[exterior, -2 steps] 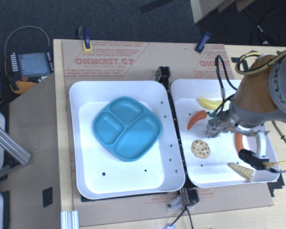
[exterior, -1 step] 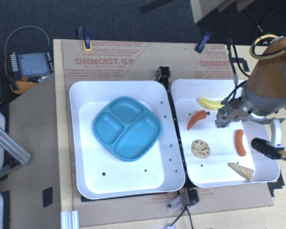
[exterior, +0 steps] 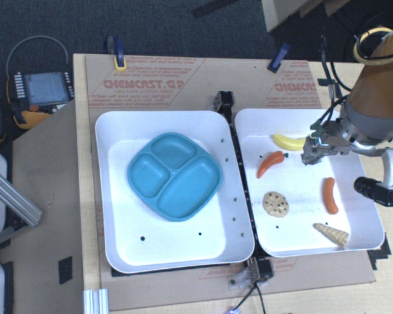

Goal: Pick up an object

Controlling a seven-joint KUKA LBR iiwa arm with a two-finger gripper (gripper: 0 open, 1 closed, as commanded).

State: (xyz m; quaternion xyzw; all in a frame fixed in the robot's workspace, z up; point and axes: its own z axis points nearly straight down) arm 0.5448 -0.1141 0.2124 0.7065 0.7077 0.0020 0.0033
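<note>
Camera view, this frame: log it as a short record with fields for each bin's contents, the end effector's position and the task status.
left bin: blue divided plate
right bin: banana, red chili pepper, cookie, sausage, ice cream cone
end effector: over the right bin, beside the banana's right end
held item: none visible
task status: nothing picked up yet

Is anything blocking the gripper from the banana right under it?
Nothing visible. The gripper hangs at the banana's right end. The chili lies apart, lower left; the cookie, sausage and cone lie farther down the bin.
</note>
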